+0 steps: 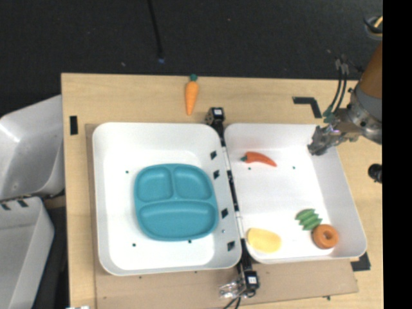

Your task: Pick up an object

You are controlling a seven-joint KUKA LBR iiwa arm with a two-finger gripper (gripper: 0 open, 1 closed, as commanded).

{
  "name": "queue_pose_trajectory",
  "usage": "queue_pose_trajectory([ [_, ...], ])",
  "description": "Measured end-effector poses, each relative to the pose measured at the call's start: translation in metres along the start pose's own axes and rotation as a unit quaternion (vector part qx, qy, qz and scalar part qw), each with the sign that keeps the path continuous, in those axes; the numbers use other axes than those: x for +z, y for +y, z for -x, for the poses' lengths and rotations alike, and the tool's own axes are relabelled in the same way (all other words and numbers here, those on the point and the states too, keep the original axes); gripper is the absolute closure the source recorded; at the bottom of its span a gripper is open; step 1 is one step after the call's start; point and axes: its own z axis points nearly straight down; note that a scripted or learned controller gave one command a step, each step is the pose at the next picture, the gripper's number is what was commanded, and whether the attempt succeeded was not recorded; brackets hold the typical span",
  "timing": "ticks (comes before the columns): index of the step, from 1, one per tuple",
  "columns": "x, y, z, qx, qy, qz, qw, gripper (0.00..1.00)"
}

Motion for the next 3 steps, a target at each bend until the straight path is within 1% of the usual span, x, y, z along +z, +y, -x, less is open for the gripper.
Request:
queue_pose_trajectory([
  [1, -0.002, 0.008, -0.057, -0.001, 0.001, -0.001, 1.0, 1.0],
  [2, -0.002, 0.022, -0.115, -0.001, 0.001, 0.0, 1.0, 1.0],
  [3, 0.005, 0.037, -0.154, 0.0, 0.0, 0.0, 1.0, 1.0],
])
